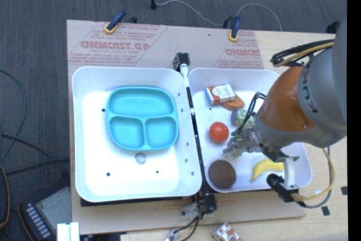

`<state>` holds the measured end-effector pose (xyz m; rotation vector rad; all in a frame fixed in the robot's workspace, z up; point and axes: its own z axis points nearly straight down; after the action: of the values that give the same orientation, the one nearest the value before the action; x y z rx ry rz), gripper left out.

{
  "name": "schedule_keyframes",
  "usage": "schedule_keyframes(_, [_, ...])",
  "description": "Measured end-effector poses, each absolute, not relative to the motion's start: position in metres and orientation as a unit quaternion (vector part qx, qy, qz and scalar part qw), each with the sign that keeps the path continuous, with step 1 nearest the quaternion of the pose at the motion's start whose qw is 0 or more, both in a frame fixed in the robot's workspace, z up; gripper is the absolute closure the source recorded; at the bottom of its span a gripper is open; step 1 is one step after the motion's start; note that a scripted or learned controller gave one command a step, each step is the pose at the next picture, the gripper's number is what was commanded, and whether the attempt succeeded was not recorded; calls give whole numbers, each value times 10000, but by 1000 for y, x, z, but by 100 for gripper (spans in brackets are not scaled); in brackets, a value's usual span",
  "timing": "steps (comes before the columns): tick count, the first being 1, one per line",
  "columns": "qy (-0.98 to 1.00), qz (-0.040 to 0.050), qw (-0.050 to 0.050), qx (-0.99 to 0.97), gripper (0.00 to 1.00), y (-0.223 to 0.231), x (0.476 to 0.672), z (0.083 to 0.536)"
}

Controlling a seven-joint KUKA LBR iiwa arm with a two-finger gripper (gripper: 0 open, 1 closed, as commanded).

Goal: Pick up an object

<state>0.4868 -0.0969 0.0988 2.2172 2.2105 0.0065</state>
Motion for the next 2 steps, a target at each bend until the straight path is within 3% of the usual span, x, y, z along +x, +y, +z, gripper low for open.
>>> schedule_keyframes(1, [7061, 15, 46, 7081, 0, -97, 486, 98])
schedule_keyframes(2, [7062, 12, 41, 7080, 100, -97, 486, 107])
